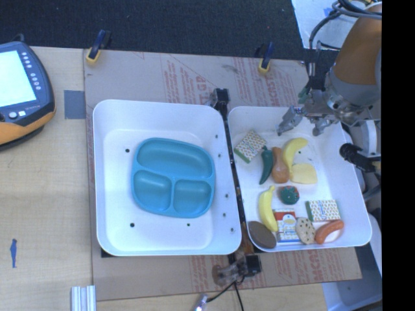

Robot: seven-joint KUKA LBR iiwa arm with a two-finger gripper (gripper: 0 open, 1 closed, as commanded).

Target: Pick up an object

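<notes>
Gripper [302, 124] hangs spread wide and empty above your right bin [360, 199]; crowded toys there could deflect a finger, spoiling the grasp.

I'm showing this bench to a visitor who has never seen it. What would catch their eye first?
Probably the blue divided tray, lying alone in the left bin. Next, the heap of small toy foods in the right bin: a yellow banana, a green pepper and a red sausage among them. Above that bin's far end hangs the gripper, its jaws spread and holding nothing.
</notes>
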